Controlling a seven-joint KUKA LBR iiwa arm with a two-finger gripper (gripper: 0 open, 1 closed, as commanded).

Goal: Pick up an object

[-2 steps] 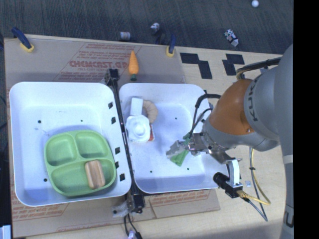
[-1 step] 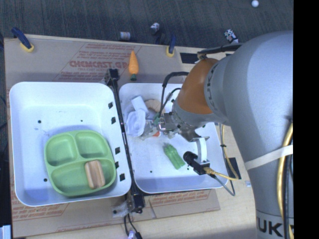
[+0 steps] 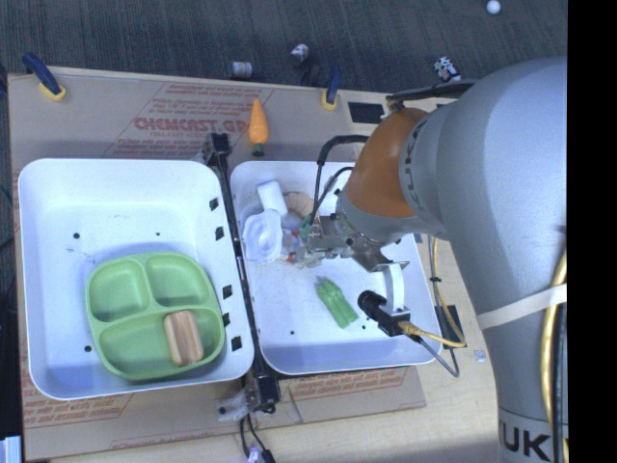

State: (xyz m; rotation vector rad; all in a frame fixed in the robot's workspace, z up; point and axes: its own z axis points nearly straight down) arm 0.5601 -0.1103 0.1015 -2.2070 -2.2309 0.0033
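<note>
Bottle (image 3: 337, 303) (green) lies just below end effector (image 3: 310, 242) in right bin (image 3: 328, 355).

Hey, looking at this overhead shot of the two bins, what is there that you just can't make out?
- Gripper: its tip is tucked under the arm's wrist and blurred among clutter, so its state is unclear.
- White items in the right bin: pale against the bin, shapes merge; cannot identify them.
- Small objects on the dark floor at the top: too small to name.
- Right bin's right side: covered by the arm.
</note>
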